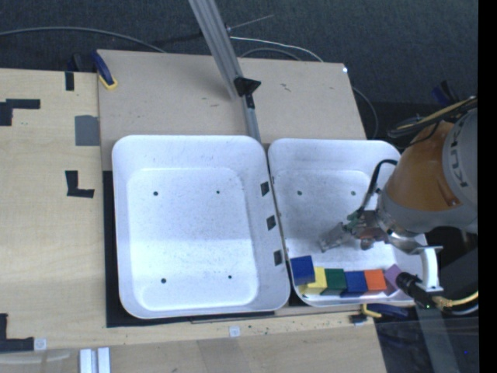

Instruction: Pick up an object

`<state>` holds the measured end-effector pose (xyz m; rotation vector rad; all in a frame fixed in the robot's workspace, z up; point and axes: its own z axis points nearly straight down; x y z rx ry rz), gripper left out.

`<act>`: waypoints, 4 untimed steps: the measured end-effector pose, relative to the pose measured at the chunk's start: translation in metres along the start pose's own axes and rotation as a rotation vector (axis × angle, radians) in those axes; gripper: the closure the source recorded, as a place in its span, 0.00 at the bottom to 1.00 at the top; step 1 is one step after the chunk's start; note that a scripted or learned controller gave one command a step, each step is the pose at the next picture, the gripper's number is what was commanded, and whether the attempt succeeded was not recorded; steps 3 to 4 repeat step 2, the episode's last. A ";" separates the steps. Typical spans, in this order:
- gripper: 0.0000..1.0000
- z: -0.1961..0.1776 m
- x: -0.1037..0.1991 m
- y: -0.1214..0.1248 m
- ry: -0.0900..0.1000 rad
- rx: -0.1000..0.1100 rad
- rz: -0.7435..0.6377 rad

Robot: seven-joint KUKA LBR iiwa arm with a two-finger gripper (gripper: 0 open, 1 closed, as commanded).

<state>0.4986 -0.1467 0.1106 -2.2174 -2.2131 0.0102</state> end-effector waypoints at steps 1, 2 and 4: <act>0.00 -0.084 0.133 0.025 0.001 -0.014 -0.012; 0.00 -0.114 0.070 0.050 -0.005 -0.014 0.001; 0.00 -0.114 0.070 0.050 -0.005 -0.014 0.001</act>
